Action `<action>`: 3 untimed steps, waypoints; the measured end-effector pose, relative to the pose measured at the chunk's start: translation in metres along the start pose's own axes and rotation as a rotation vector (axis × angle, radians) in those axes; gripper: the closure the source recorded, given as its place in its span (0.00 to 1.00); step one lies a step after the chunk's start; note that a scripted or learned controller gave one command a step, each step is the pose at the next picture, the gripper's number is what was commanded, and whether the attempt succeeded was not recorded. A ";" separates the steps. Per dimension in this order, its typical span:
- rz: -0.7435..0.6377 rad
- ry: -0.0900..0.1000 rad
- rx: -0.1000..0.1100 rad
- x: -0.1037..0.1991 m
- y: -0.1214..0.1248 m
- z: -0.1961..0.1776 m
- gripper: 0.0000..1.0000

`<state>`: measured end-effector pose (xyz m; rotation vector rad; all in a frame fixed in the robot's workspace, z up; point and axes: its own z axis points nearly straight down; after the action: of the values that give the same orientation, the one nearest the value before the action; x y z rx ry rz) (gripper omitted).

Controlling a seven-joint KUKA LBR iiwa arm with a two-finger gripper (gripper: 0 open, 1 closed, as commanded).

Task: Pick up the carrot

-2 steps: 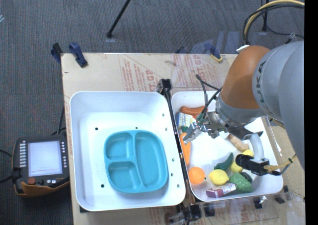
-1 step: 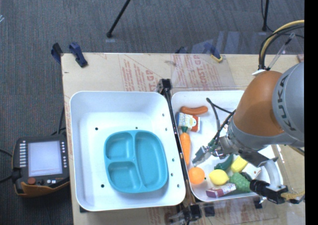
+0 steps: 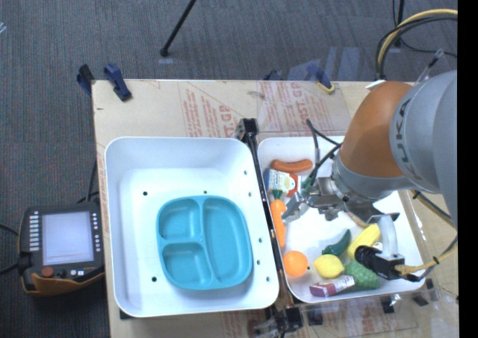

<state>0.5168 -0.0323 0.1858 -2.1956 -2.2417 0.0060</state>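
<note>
While the claw point(image 3: 296, 204) hovers spread, the slim orange plastic carrot point(image 3: 278, 222) just below looks light, slippery; pinch mid-shaft.

Arm point(image 3: 403, 142) cut off by right edge; we see no base. Arm body covers back right part of right bin point(image 3: 351, 295). Gripper point(image 3: 299, 206) small and dark against clutter; we cannot tell finger state. Carrot point(image 3: 278, 221) partly hidden at bin's left wall, lower end unclear. Label on small carton point(image 3: 281, 180) too small to read. Handheld screen point(image 3: 63, 243) by left edge, display blurred.
</note>
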 end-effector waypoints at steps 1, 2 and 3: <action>0.159 0.000 0.003 0.006 -0.042 0.001 0.00; 0.178 0.001 0.002 -0.056 -0.044 0.101 0.00; 0.177 0.003 0.006 -0.055 -0.044 0.092 1.00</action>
<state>0.4731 -0.0886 0.0941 -2.3806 -2.0346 0.0099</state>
